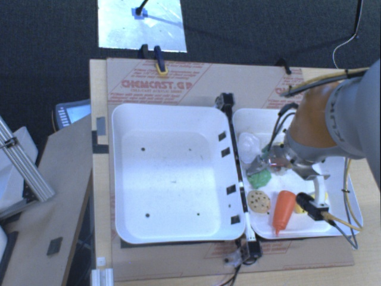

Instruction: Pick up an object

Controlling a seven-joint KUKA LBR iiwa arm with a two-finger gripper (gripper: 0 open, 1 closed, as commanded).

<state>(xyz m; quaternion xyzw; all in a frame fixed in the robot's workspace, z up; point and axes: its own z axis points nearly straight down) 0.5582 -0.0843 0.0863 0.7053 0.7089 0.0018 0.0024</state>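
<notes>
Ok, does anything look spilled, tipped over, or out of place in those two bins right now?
Nothing stands out. The orange carrot, round cookie, green item and clear object all lie inside the right bin, none over a rim. The arm reaches down among them.
</notes>
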